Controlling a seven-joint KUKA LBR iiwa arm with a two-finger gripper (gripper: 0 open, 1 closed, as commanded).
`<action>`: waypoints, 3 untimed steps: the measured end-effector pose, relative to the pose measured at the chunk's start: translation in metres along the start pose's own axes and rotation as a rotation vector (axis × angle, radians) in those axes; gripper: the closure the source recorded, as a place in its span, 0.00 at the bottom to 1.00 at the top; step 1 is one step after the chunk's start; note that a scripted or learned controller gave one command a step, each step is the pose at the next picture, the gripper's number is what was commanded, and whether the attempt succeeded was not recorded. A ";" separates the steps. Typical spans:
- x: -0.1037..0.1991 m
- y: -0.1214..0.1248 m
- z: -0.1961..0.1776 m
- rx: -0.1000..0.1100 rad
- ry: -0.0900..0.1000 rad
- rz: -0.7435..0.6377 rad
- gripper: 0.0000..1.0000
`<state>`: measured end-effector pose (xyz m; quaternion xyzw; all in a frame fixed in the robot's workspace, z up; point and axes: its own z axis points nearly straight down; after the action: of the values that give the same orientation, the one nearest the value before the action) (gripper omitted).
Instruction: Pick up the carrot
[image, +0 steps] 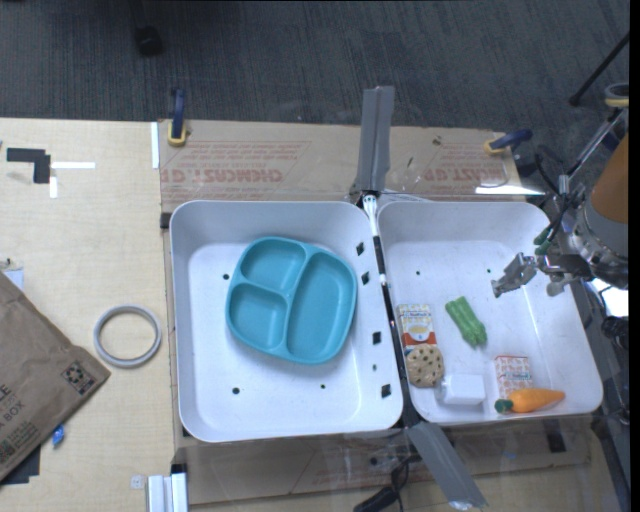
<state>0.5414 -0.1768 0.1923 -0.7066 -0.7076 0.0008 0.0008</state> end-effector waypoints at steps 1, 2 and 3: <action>0.012 -0.064 0.102 0.001 0.001 0.310 0.00; 0.023 -0.064 0.089 -0.001 0.001 -0.029 0.00; 0.080 -0.062 0.099 -0.008 -0.002 0.205 0.00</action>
<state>0.4792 -0.0966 0.0932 -0.7754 -0.6315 -0.0011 -0.0027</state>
